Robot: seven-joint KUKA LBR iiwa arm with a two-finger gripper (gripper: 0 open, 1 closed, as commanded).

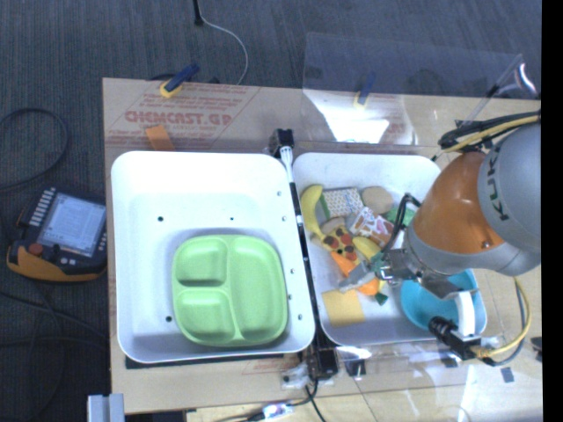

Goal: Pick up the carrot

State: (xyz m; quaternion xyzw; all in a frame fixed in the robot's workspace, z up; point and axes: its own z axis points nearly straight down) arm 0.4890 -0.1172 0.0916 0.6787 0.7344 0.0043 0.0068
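The carrot is an orange piece lying in the middle of the right bin, among a heap of toy foods. My gripper is down low in that bin, just right of and below the carrot, its tip touching or nearly touching the heap. Another bit of orange shows just under the gripper tip. The grey arm with its orange band covers the right part of the bin.
A banana, a patterned box and a tan piece lie behind the carrot. A yellow block and a blue bowl sit at the bin's front. The left bin holds a green divided plate.
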